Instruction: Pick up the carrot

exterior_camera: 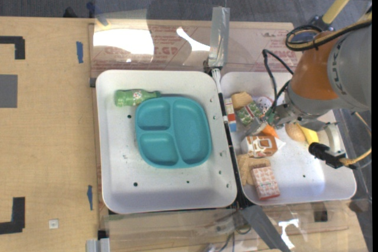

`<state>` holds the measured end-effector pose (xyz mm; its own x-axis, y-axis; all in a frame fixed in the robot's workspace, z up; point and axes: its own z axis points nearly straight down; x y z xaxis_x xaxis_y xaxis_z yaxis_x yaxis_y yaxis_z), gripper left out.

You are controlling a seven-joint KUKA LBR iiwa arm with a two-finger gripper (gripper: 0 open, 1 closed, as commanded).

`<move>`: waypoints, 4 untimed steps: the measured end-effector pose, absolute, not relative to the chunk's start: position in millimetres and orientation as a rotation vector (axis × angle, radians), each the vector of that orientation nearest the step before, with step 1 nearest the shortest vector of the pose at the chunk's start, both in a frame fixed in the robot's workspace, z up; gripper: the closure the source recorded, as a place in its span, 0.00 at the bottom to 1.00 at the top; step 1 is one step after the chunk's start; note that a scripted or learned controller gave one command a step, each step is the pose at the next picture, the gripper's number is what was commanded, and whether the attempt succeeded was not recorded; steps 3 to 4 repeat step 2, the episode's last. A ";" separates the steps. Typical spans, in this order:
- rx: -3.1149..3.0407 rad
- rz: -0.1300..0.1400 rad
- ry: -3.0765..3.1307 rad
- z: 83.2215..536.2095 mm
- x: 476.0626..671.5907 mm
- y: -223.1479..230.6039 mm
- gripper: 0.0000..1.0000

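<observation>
Two white bins sat side by side on the cardboard-covered surface (47,144); the left bin (112,180) carried a teal divided plate (174,131) with three compartments, lying near the bin's middle; a green bottle (134,97) lay on its side just beyond the plate's far-left corner, touching or all but touching its rim.

Over in the right bin (319,183) it was crowded; the arm (331,71) reached in from the right, grey body with the orange band low over the far half of the bin; the gripper (273,117) was down among the clutter near the bin's middle, and whether it was wide or narrow could not be told, since the wrist hid it.

The carrot (269,130) showed as a small orange shape right at the gripper's tip, resting against the top of a small white-and-orange carton (258,146); whether it was between anything could not be told. A yellowish rounded item (299,133) lay just to the right of it; a green-and-white packet (253,111) sat just left of the gripper, with a tan block (241,99) beyond that; a pink patterned box (265,181) lay nearer the front edge, beside a tan strip (243,167) along the bin's left wall. A clear plastic sheet (127,44) glared at the back.
</observation>
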<state>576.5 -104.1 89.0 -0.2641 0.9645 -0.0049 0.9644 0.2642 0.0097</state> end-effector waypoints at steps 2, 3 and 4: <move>2.091 0.010 2.339 188.0 583.1 -18.1 1.00; 2.091 0.010 2.339 188.0 583.1 -18.1 1.00; 2.091 0.010 2.339 188.0 583.1 -18.1 1.00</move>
